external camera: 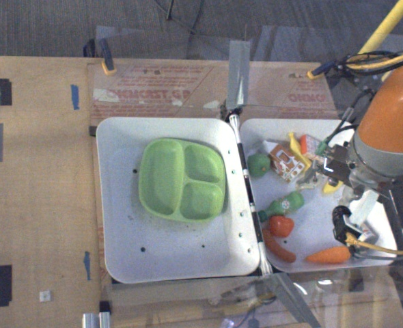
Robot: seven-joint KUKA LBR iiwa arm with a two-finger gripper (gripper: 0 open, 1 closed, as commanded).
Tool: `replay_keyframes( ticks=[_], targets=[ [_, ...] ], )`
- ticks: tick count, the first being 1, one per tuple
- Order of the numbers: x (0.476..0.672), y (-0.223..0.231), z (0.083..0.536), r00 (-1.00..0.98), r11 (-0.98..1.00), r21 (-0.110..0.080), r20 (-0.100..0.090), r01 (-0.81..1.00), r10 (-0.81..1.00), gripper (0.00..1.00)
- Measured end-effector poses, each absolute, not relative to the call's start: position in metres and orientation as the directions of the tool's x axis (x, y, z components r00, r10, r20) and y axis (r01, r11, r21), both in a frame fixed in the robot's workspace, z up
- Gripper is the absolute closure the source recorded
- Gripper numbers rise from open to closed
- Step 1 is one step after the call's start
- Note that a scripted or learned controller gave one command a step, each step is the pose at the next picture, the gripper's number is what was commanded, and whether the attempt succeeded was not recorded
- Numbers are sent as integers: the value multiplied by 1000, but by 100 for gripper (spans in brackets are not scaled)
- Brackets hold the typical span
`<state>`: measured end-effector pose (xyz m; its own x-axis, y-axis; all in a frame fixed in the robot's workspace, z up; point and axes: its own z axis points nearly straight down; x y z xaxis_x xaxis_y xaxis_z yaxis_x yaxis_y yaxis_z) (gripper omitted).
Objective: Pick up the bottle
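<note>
The arm (387,125) comes in from the right and hangs over the right bin (386,241), its orange band uppermost and its wrist pointed down toward the bin's upper middle; the gripper (322,169) sits beside a small waffle-patterned toy block (287,161), and whether it is wide or narrow I cannot tell (the wrist hides too much). The one bottle (284,205), green, lies on its side near the right bin's left wall, just above one red tomato-like piece (281,225). There is also one green round fruit (258,164), one sausage (279,249) and one carrot (328,255). The left bin (116,251) holds one green divided plate (183,180).
</note>
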<state>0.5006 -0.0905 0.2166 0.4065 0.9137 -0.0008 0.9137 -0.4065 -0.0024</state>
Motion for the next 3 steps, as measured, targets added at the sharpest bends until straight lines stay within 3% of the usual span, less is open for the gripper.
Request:
replay_keyframes(
  ticks=[1, 2, 3],
  targets=[
    [518, -102, 89, 476, -476, 11, 6, 879, 880, 0],
    [518, -105, 99, 479, -479, 14, 0, 878, 878, 100],
    [485, -91, 112, 614, -614, -6, -1, 790, 790, 100]
  ],
)
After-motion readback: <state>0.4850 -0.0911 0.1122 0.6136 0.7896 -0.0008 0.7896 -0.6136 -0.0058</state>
